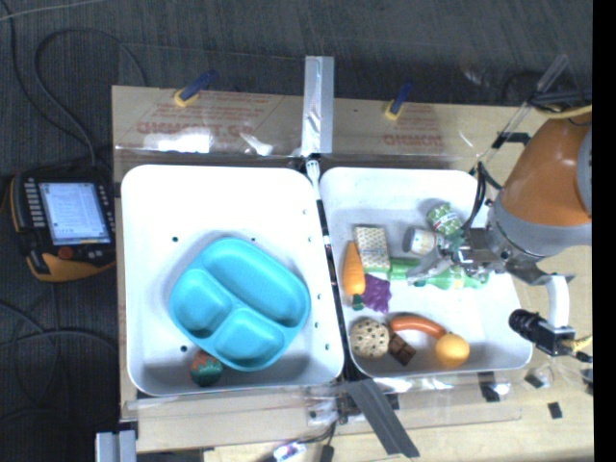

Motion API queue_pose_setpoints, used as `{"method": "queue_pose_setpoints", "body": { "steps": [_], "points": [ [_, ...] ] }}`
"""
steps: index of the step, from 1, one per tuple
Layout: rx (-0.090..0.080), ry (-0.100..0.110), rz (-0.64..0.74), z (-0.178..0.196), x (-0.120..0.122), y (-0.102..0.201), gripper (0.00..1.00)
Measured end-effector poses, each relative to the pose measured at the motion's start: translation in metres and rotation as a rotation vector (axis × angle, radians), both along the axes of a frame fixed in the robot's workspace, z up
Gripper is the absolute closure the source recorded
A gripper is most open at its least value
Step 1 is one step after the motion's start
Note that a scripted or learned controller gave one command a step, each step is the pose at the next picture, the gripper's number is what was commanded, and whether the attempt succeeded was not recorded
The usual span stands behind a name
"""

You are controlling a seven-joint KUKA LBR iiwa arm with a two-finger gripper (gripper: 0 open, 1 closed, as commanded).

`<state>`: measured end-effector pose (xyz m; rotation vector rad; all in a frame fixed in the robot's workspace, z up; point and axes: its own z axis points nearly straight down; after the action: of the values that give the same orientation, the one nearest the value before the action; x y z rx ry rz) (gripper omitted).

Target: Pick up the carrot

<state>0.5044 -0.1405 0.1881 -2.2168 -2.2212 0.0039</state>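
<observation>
Carrot [354, 269] sits on the far left of the right bin [500, 349], its thick end pointing up toward twelve o'clock, tight against the wall that divides the two bins. Just to its three o'clock lies a pale ridged block [372, 247], and a purple piece [376, 293] touches in at its four o'clock. From the carrot, the claw [445, 255] is over at three o'clock, near the middle-right of the same bin, with those other toys lying between the two. It is low among a green-and-white ball [442, 218], a small grey can [418, 241] and a green bottle-like thing [445, 277]; whether it is wide or narrow I cannot tell, it is all a tangle of metal there. Nothing orange is in it. Lower down, at six o'clock from the claw, lie a red sausage shape [417, 324], a speckled round cookie [369, 337] and an orange fruit [451, 350]. In the left bin [144, 219] rests a blue sectioned plate [241, 301].
</observation>
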Motion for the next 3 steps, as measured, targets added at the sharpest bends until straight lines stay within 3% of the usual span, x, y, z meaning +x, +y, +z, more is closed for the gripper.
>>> {"method": "queue_pose_setpoints", "body": {
  "steps": [1, 2, 3],
  "points": [
    [-0.001, -0.007, -0.037, -0.094, -0.018, 0.042, 0.00],
    [-0.002, 0.000, -0.167, 0.001, -0.021, 0.122, 0.00],
    [-0.003, 0.002, -0.091, -0.006, -0.022, 0.122, 0.00]
  ]
}}
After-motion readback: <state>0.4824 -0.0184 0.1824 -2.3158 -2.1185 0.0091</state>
